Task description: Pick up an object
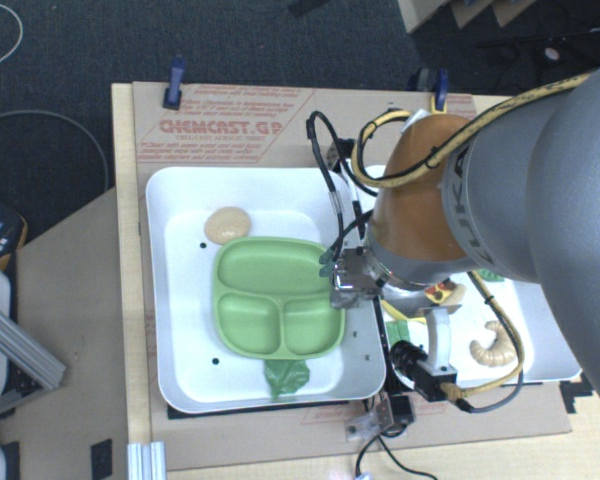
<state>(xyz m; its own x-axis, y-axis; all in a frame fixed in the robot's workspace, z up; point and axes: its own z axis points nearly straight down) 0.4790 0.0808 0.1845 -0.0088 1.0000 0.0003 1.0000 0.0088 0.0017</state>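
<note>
**A:** Green items, left bin (pixel 170 268): how are they recorded, and why so placed?

**B:** One divided plate (pixel 277 298) is listed, lying flat in the middle of the bin, three compartments facing up. A leafy green piece (pixel 286 376) is noted just below it, touching or tucked under the plate's near edge. A pale round object (pixel 227 225), perhaps a bread roll, is entered near the plate's upper left corner. All appear loosely dropped, so any may be taken as the object to pick.

**A:** And the gripper?

**B:** The gripper (pixel 342 280) is placed at the plate's right rim, a position judged to suit a grasp on that rim. Whether it is spread or closed cannot be told, and nothing can be confirmed as held.

**A:** Hidden entries?

**B:** The right bin (pixel 540 368) is largely covered by the arm (pixel 500 178). A curved tan piece (pixel 495 346) and scraps of green and orange are glimpsed there, unidentified.
</note>
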